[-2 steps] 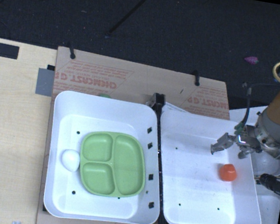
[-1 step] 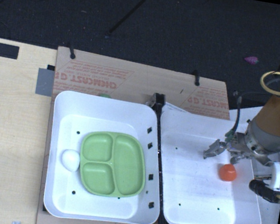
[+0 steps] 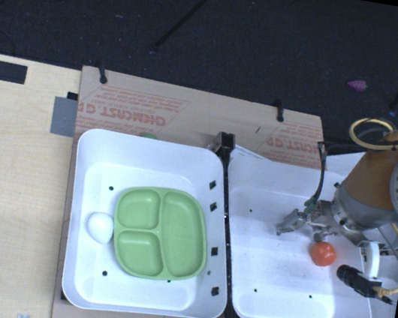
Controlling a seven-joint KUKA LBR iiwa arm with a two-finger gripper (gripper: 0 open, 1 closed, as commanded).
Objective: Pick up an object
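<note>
A small red ball (image 3: pixel 323 253) lies in the right bin (image 3: pixel 266 296), near its right side. My gripper (image 3: pixel 303 226) hangs over the same bin, just up and left of the ball. It is open, with the fingers spread apart and nothing between them. One finger (image 3: pixel 285 225) points left, and the other ends close to the ball's top. In the left bin (image 3: pixel 101 152) lie a green divided plate (image 3: pixel 161 232) and a white egg-shaped ball (image 3: pixel 100 227) touching the plate's left edge.
The two bins meet at a black-clipped divider (image 3: pixel 221 227). The grey arm with its orange band (image 3: pixel 378 178) comes in over the right bin's far right corner. Brown cardboard (image 3: pixel 191 119) lies under the bins.
</note>
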